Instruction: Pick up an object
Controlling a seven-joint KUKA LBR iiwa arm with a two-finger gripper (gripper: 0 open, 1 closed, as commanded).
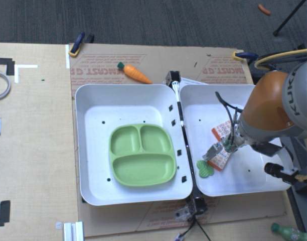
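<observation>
1. Down low, at about 5 o'clock in the right bin [254,182]: a small green thing [205,169] lying flat, touching the near end of a red and white packet [222,144].
2. Just above, over that packet: the gripper [216,151], pointing to 8 o'clock; open or closed, cannot tell.
3. In the left bin [88,134]: a green plate [142,154] with three parts.
4. Farthest back, at 12 o'clock on the cardboard behind the bins: a toy carrot [135,73].
</observation>
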